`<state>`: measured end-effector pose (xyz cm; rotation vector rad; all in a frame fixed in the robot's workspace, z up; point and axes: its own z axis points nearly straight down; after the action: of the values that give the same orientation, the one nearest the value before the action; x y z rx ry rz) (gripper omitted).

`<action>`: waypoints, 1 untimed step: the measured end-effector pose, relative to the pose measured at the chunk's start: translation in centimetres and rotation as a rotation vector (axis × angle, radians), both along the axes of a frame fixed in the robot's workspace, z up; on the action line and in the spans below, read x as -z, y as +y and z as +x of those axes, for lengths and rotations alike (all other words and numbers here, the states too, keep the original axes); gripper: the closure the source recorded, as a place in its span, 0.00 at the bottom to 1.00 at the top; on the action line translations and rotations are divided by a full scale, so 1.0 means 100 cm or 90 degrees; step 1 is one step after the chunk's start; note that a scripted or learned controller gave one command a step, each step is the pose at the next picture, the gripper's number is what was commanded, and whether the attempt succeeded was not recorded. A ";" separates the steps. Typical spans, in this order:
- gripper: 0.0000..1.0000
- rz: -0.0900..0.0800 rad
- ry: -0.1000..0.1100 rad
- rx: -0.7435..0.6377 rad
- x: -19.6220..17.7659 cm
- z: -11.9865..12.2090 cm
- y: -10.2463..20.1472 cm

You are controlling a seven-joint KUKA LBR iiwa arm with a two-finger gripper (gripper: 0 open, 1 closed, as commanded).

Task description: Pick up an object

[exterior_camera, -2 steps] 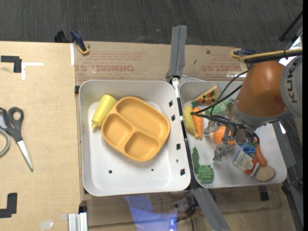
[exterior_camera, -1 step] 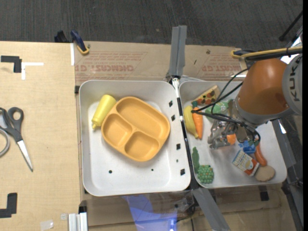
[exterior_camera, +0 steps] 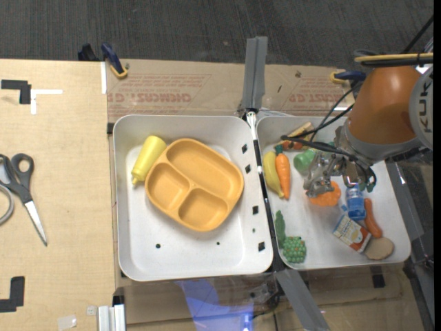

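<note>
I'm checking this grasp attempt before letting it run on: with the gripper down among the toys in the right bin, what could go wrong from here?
1. The gripper sits in a tight cluster: an orange toy, a green toy and a small blue bottle crowd it, so it may nudge or catch the wrong one.
2. The carrot and banana lie against the right bin wall, awkward for fingers to straddle.

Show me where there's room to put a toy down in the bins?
Left bin: bare floor along the front, below the tray, and a strip behind it beside the yellow bottle. Right bin: a small bare patch at the front, between the green toy and the carton. Around the gripper it's crowded.
</note>
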<state>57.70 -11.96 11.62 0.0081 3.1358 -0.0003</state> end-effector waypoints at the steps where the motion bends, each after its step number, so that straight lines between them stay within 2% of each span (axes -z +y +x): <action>1: 0.00 0.000 0.000 0.000 0.000 0.000 0.000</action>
<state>57.69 -11.98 11.62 0.0090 3.1359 -0.0004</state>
